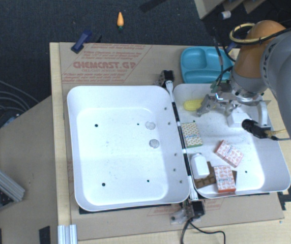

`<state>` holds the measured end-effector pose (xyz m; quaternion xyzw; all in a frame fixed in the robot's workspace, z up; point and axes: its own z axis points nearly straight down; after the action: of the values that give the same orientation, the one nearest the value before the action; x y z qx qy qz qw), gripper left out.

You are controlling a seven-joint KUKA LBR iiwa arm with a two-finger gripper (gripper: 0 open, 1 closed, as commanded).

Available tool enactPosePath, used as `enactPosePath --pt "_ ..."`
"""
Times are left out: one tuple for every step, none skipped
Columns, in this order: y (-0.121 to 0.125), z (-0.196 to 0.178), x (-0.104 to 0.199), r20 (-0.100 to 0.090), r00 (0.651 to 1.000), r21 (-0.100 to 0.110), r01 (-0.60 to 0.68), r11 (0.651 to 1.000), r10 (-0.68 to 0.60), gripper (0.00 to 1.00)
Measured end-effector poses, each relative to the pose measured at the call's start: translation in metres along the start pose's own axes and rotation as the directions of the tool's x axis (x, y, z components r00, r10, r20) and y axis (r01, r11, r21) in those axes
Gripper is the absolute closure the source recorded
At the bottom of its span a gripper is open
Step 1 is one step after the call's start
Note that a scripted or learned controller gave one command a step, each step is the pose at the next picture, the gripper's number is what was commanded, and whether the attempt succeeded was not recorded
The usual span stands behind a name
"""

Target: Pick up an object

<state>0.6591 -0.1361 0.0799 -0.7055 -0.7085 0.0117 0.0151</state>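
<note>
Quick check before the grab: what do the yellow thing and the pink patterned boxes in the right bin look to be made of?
The yellow thing looks like soft, matte foam or rubber, judging by its rounded, dull surface; too small to be sure. The two pink patterned boxes look like printed cardboard, with flat faces and sharp edges. The right bin seems smooth white plastic with a faint sheen.

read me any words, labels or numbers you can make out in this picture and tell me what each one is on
"CHEMCAST GP" in red, on the brown sheet covering the bench behind the left bin.
Smaller red lines around that brand: too blurred to read.
Patterned small boxes in the right bin: print too small to read.
</note>
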Motion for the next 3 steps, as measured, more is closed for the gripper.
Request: enactPosePath --pt "0.002 -0.004 0.045 0.002 1.000 -0.031 -0.004 1.000 0.004 0.00" --pt "0.002 -0.015 0.044 0.004 1.000 -0.032 -0.003 0.999 0.003 1.00" --pt "-0.033 -0.191 -0.018 0.008 1.000 -0.043 -0.005 0.999 0.005 1.00"
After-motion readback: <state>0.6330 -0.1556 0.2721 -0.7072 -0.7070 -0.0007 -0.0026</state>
